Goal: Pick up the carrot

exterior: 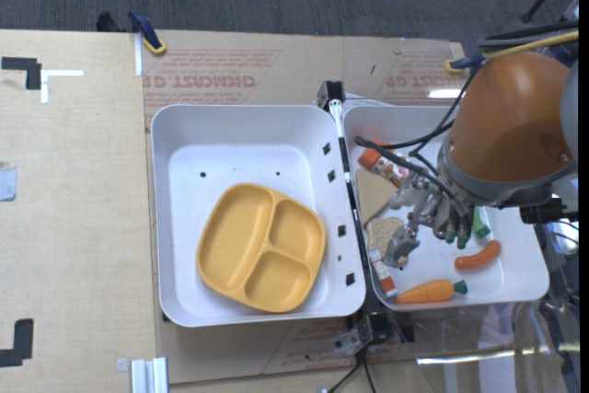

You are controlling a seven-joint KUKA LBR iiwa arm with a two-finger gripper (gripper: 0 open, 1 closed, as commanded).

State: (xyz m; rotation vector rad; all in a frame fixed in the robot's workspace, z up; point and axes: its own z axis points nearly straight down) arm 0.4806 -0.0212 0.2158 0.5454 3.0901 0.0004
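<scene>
Carrot [427, 292] lies along the near edge of the right bin [515, 290], green top pointing right, just below and slightly right of the tool [405, 246]. Whether the tool is open or closed I cannot tell; the carrot sits apart from it.

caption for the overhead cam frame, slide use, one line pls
KUKA arm's gripper hovers in the right bin above the carrot; yellow divided plate sits in the left bin.

Carrot [426, 292] near right bin's [525, 290] front
</scene>
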